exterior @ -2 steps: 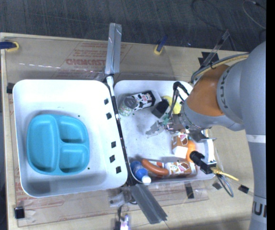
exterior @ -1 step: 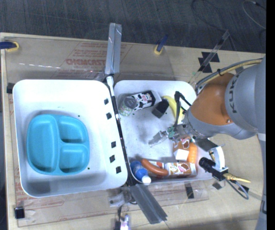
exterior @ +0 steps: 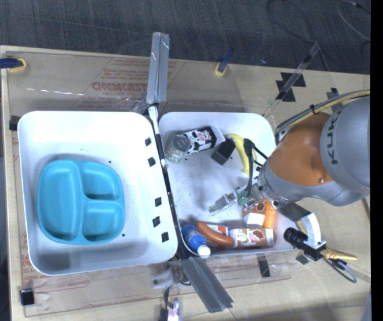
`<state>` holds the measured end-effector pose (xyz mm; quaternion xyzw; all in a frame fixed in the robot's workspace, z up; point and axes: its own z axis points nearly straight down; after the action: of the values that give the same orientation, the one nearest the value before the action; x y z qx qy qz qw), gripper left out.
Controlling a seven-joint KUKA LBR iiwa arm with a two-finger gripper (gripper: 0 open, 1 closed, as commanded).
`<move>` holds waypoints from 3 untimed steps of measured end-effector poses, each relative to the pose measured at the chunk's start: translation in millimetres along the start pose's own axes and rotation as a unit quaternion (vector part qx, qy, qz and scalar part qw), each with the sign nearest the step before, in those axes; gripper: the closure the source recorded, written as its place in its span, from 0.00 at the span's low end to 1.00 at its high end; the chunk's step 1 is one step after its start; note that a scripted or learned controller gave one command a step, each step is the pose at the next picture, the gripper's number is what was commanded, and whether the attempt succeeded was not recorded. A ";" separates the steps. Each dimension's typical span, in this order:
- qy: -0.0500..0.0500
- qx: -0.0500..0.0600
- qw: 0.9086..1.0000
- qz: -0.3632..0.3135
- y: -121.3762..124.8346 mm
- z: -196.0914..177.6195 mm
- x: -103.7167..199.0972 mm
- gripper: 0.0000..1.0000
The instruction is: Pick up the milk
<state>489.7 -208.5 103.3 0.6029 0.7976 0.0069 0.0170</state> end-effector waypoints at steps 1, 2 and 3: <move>0.000 0.001 1.000 -0.001 0.3 -10.0 -1.0 1.00; 0.008 0.017 0.993 0.118 12.3 -97.1 75.8 1.00; 0.009 0.016 1.000 0.006 -9.0 -130.5 -1.7 1.00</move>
<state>476.9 -211.4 233.4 0.6079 0.7940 -0.0003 0.0003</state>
